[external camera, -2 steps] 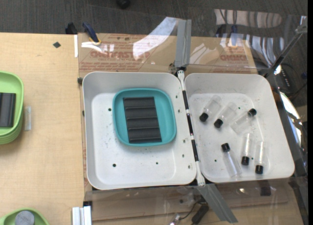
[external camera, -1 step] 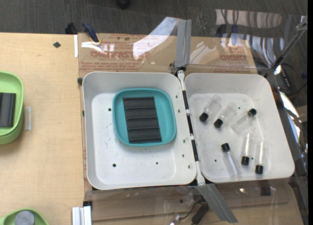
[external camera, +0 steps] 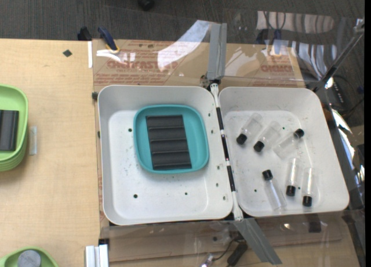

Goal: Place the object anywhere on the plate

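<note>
A teal square plate [external camera: 200,144] with a dark ribbed insert lies in the left white bin [external camera: 116,161]. Several clear plastic vials with black caps lie scattered in the right white bin [external camera: 324,121]: one vial [external camera: 248,130] at the upper left, another [external camera: 265,136] beside it, one [external camera: 288,141] toward the upper right, and more [external camera: 272,189] along the front, including an upright pair [external camera: 299,181] near the front right corner.
A green dish [external camera: 17,109] with a dark block sits at the far left on the wooden bench. Clear plastic sheeting [external camera: 151,60] and a grey post [external camera: 216,51] stand behind the bins. Another green item [external camera: 29,258] shows at the bottom left.
</note>
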Controlling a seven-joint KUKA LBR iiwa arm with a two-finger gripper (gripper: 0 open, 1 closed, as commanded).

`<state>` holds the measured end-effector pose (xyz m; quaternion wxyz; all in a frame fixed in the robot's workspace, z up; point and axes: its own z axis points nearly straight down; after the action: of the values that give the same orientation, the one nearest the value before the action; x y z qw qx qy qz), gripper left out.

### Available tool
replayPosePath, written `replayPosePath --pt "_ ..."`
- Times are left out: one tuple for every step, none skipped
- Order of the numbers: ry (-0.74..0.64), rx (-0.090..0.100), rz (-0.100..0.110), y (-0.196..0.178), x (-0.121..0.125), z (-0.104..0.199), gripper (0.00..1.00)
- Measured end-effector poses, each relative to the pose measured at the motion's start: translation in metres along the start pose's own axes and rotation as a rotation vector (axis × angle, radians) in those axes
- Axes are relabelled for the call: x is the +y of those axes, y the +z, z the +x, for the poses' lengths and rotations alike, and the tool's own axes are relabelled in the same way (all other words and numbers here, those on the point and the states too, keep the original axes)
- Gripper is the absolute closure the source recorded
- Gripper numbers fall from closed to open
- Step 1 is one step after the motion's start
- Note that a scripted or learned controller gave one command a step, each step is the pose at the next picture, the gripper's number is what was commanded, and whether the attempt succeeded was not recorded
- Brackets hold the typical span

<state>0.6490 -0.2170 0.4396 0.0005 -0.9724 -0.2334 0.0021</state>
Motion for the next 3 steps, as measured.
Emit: replayPosePath --pt "0.125 -0.001 0.001 0.0003 0.0027 -0.0063 0.0" --pt "0.258 0.002 0.0 -0.0007 0.0051 -0.0035 0.0" --pt "0.266 0.002 0.001 -0.0005 0.0066 0.0021 0.0"
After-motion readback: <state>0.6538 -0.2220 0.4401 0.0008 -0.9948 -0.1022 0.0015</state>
